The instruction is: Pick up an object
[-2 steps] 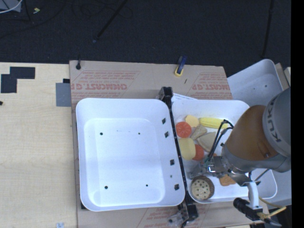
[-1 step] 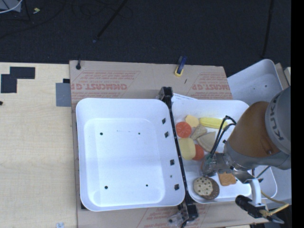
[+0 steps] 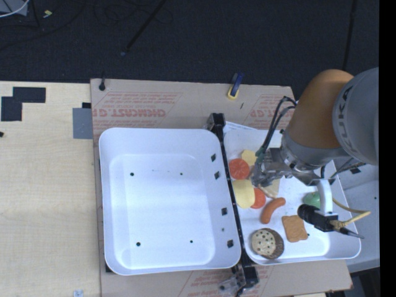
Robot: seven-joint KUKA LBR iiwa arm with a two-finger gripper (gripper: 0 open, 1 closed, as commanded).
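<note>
My gripper (image 3: 262,176) hangs low over the left half of the right bin (image 3: 346,250), among a cluster of toy foods. Just to its left lies a red-orange tomato (image 3: 238,168), with a pale yellow piece (image 3: 249,157) behind it. Below the gripper sit a yellow piece (image 3: 243,195) and a small red piece (image 3: 259,198) touching it. An orange-red sausage (image 3: 272,210) lies slanted nearer the front. I see nothing lifted by the gripper.
A brown toast slice (image 3: 294,228) and a round chocolate-chip cookie (image 3: 266,242) lie at the right bin's front. A green item (image 3: 312,198) sits right of the gripper. The left bin (image 3: 117,166) stands beside it, split off by a black divider (image 3: 226,190).
</note>
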